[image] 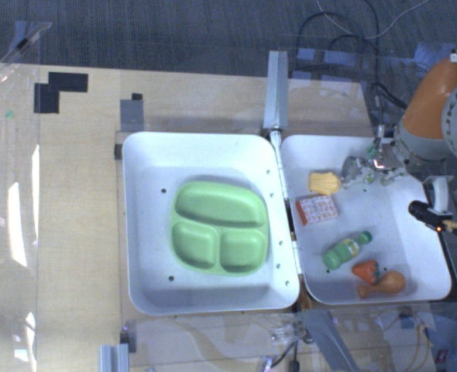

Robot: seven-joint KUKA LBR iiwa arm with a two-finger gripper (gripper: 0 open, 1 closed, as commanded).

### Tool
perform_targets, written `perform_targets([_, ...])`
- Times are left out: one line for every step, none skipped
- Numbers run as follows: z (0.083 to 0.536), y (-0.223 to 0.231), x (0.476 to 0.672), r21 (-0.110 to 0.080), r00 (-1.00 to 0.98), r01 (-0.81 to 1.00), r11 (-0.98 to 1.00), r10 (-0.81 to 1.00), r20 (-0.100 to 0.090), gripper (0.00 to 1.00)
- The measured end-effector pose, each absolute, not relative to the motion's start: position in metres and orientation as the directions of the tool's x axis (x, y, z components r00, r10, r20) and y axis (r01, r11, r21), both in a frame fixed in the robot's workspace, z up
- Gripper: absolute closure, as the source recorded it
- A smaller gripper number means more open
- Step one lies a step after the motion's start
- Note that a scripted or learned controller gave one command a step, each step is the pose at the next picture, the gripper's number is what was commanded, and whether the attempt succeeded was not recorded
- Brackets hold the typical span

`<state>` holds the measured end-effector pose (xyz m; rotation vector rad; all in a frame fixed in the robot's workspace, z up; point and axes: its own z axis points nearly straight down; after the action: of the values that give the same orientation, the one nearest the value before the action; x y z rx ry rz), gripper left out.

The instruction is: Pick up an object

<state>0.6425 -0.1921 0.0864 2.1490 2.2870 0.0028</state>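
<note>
Tool low in the right bin, just beside the yellow block; can't tell its grip state. Nothing lifted yet, so pick's not done. Green bottle, red-checked card lie nearby. Grab + raise left.

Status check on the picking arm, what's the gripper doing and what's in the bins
Gripper low over right bin, far corner, beside yellow item; grasp not visible. Green bottle, red-checked packet, orange-brown toy loose. Green divided tray in left bin.
</note>
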Motion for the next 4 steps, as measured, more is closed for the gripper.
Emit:
perform_targets([0.099,-0.191,0.644,0.006,-0.068,0.998,0.068,0.998,-0.002,1.00])
perform_targets([0.099,-0.190,0.645,0.007,-0.069,0.998,0.069,0.998,-0.002,0.00])
perform_targets([0.084,-0.122,0.661,-0.034,-0.132,0.991,0.132,0.991,0.001,0.00])
perform_targets([0.089,-0.101,0.526,0.008,-0.257,0.966,0.257,0.966,-0.002,0.00])
